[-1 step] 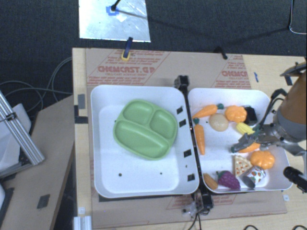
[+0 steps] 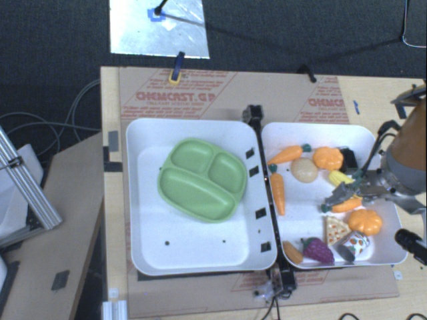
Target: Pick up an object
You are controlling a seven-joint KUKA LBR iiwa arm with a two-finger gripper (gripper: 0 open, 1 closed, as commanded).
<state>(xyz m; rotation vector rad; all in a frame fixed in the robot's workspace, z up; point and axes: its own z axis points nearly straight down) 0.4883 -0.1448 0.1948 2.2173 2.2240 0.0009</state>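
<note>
Toy food lies scattered in the right bin (image 2: 373, 139); an orange piece (image 2: 348, 205) sits near its right edge, under my gripper (image 2: 337, 197), whose grip I cannot tell

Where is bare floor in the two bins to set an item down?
Left bin: bare floor around the green divided plate, widest along the near edge. Right bin: crowded; one bare patch between the upright carrot, the tool and the grapes.
</note>
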